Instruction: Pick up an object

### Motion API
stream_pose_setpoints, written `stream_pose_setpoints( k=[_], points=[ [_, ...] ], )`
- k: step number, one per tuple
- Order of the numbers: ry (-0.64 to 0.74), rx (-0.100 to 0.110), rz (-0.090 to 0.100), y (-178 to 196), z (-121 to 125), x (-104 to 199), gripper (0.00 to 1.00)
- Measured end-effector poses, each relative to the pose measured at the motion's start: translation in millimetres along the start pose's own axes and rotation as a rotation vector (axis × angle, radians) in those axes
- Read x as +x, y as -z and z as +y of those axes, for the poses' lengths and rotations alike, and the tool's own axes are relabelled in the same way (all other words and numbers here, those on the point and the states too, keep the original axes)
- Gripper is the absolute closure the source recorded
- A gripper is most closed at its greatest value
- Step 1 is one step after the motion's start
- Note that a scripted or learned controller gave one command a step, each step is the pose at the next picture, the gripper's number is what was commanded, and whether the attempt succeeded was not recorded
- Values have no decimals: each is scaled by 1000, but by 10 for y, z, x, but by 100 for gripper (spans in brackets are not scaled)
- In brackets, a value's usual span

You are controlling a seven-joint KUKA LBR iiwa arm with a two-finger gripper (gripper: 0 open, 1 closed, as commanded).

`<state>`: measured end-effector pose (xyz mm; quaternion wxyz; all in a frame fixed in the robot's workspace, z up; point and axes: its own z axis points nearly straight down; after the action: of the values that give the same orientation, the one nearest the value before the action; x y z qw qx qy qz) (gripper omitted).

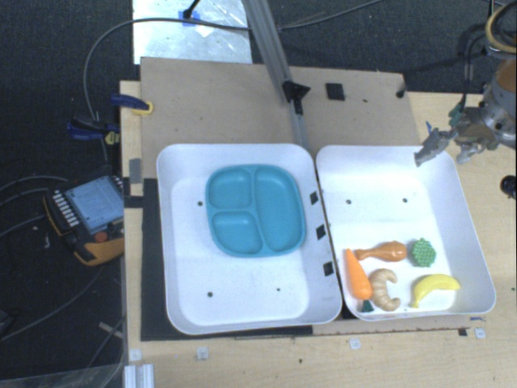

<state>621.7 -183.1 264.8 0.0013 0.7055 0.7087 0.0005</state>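
Fig., camera view. Gripper point(447, 146) hangs over the far right corner of the right bin point(388, 186), w/ two fingers visible: one slanting out to the left point(426, 150), one to the right point(467, 153), so jaws stand apart w/ nothing between them. Candidate objs. all lie well nearer the camera than the jaws, bunched in the bin's near corner: carrot point(357, 273), chicken drumstick point(385, 253), broccoli point(422, 253), croissant-like pastry point(385, 288), banana point(435, 288). Left bin point(182, 241), well left of the jaws, bears a blue divided plate point(256, 210).

Risks (judgement): objs. sit touching or just beside one another, so a descent may land a finger on a neighbour, e.g. carrot vs. pastry, and knock the target aside. Banana and pastry lie near the bin wall; a finger could strike the rim. Rounded, smooth-looking shapes may slip out as the jaws close. A long approach from the far corner leaves room for aim error.
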Motion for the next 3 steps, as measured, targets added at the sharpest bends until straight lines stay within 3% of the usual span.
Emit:
stream_pose_setpoints(
  k=[3],
  points=[
    [-4,2,0,-1416,-87,-2,0]
  ],
)
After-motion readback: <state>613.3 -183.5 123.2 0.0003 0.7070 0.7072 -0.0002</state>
